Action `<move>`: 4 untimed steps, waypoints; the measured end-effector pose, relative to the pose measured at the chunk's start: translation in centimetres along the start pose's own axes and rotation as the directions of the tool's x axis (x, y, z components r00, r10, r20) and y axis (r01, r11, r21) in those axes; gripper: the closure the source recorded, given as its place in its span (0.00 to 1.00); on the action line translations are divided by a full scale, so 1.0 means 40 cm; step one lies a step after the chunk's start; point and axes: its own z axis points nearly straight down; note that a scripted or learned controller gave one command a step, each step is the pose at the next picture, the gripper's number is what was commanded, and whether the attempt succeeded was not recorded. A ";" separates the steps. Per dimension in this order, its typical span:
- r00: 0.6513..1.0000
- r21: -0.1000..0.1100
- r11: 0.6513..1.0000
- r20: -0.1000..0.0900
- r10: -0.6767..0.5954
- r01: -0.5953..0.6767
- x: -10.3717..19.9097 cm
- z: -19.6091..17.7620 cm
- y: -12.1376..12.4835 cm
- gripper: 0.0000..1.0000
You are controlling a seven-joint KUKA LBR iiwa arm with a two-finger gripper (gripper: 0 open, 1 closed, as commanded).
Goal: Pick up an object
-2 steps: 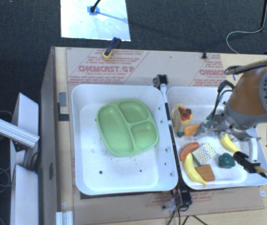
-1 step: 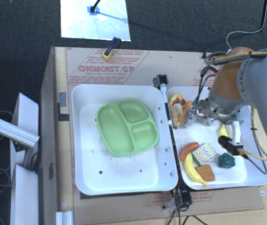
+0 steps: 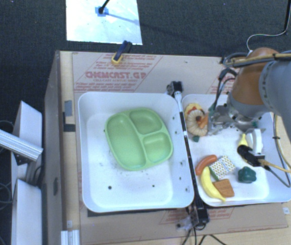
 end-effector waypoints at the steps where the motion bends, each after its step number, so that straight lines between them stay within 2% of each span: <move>1: 1.000 -0.001 1.000 0.011 0.004 -0.004 -0.017 -0.001 -0.002 0.00; 2: 1.000 -0.003 1.000 -0.005 -0.005 0.005 -0.121 0.028 0.085 0.00; 3: 1.000 0.036 0.999 -0.003 -0.008 0.008 -0.076 0.036 0.125 0.00; 4: 1.000 0.038 0.999 -0.015 -0.011 0.012 -0.062 0.012 0.127 1.00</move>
